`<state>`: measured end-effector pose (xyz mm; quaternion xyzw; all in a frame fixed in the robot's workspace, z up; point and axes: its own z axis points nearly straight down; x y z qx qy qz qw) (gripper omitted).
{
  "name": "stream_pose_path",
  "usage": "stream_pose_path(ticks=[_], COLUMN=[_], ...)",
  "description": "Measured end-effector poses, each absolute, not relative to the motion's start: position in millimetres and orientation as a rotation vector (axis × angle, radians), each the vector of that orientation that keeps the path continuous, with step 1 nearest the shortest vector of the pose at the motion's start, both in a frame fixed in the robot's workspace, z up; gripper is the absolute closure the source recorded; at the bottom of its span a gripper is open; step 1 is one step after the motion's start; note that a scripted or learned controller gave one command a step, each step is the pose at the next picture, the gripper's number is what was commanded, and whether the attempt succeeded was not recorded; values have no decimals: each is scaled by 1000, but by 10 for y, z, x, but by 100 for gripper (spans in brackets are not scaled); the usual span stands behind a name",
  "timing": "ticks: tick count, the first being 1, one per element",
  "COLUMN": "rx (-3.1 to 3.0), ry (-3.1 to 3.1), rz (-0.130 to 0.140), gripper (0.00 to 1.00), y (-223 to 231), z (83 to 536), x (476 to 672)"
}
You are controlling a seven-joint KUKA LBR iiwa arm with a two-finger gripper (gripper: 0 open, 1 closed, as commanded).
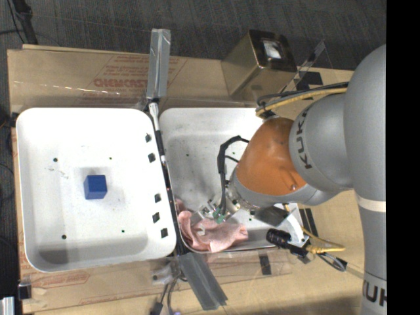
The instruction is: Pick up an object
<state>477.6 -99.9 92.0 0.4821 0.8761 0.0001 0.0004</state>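
The hand is lowered onto the pink cloth in the right bin's near corner; its grip cannot be told.

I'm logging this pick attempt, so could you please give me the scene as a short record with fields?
left bin: holds a blue cube, near its middle
right bin: holds a pink cloth, crumpled at its near edge
arm: reaches in from the right, over the right bin
claw: low, right above the pink cloth
claw grip: cannot tell
blue cube: apart from the arm, untouched
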Motion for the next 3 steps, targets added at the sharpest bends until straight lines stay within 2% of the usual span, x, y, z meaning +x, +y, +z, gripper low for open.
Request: stream_pose_path(ticks=[1,2,3], rx=[1880,1917,1741], ry=[2518,2490,2617], rz=[-1,0,0], gripper=[0,0,0], y=[-1095,-1212,-1449], z=[921,923,924], x=[5090,5808,5349])
